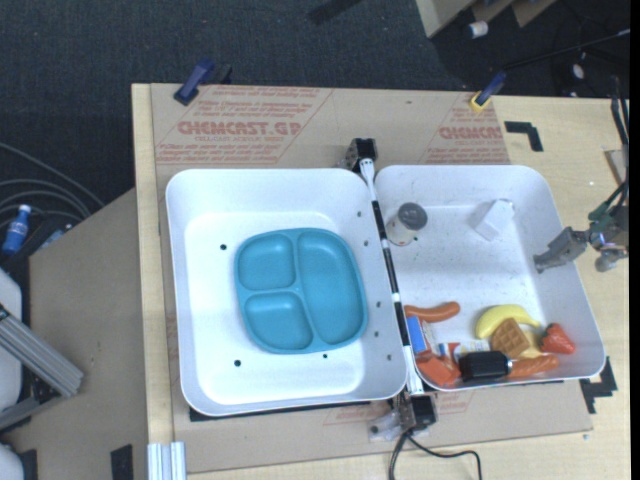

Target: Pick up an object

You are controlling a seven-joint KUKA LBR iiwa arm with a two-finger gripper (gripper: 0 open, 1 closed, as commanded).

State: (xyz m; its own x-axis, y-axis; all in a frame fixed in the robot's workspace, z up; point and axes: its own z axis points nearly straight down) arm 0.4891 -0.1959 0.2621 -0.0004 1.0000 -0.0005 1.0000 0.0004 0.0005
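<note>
Here, desk: a tan desk (150,268) carries two shallow white bins side by side, with printed cardboard under them.
Left bin: the left bin (190,268) holds a blue divided plate (300,290) lying flat near its middle, three compartments facing up.
Right bin: the right bin (450,193) holds a scatter of small things, most of them gathered along its near edge.
Near-edge cluster: a yellow banana (500,317), a waffle-like brown piece (513,339) just beside it, a red strawberry-like piece (559,340) at the right end, a black object (484,366) touching orange pieces (437,370), and an orange-red sausage (431,311) lying a little apart toward the divider.
Far side of right bin: a small round grey-topped jar (408,219) stands close to the divider; a pale white block (492,218) lies near it to the right.
Hand: the hand (575,249) sits at the right rim of the right bin, above the bin wall; nothing is seen between its fingers, and whether they are spread or closed cannot be told.
Hand versus objects: well apart from the jar and white block, and apart from the near-edge cluster.
</note>
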